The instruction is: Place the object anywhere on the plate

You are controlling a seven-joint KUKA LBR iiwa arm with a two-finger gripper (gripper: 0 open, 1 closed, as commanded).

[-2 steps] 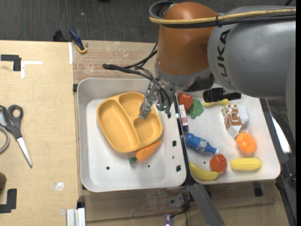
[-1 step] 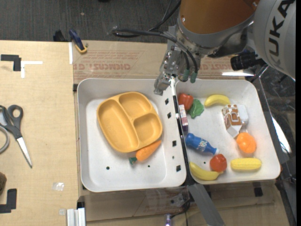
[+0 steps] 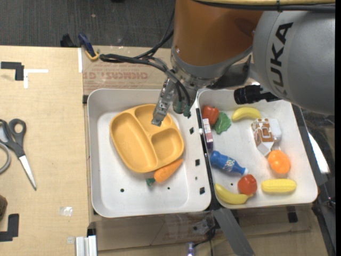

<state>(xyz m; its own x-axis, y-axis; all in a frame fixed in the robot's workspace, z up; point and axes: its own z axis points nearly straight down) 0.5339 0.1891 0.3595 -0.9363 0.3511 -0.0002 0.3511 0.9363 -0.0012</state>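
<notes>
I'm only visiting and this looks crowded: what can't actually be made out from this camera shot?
- End effector: open or shut is unclear; it is small and blurred above the plate.
- Carrot: its upper edge is tucked under the plate rim.
- Pink packet: seen edge-on at the bin divider, label unreadable.

You are looking down on a pale wooden bench top (image 3: 42, 143) that fills the left side, with a pair of grey-handled scissors (image 3: 18, 148) lying on it near the left edge and black corner marks (image 3: 13, 68) printed on its surface. Beyond the bench's far edge you see dark grey carpeted floor (image 3: 80, 9) (evenly lit, no strong shadows). A flattened piece of brown cardboard (image 3: 122, 78) with printed lettering lies at the far side, crossed by black cables (image 3: 133, 57).
</notes>
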